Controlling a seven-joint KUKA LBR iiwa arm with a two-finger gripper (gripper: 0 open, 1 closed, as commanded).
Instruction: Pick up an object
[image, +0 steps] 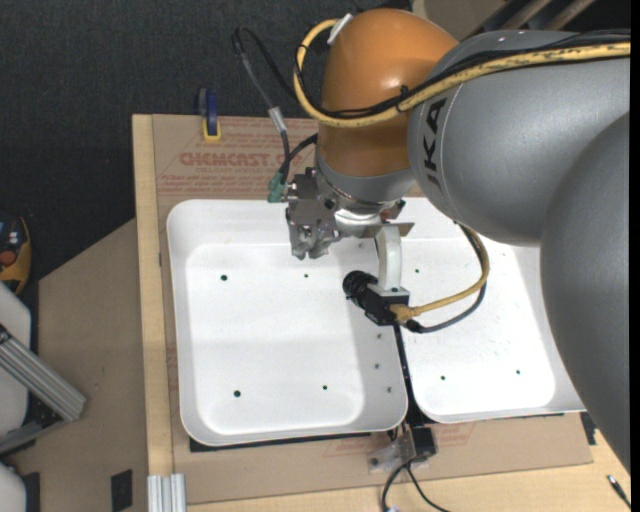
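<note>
Arm (480, 110) enters from the right, grey body filling the upper right, orange band (380, 60) above the wrist near top centre. Gripper (312, 240) hangs over the far edge of the left bin (270, 400), close to the rim, pointing down toward the bin floor. Fingers are seen from above and bunched dark under the wrist; cannot tell how far apart they stand, and nothing can be made out between them.

No loose object can be made out on the white floor of the left bin, only small dark dots. Right bin (500, 390) sits just beside it, rims touching along the middle; much of it is covered by the arm.

A black fitting (372, 295) on a white bracket hangs over the seam between the bins, with a yellow cable (455, 300) looping from it back up. Brown board (230, 155) with red print lies under both bins; a blue clamp (210, 115) sits at its far edge.
</note>
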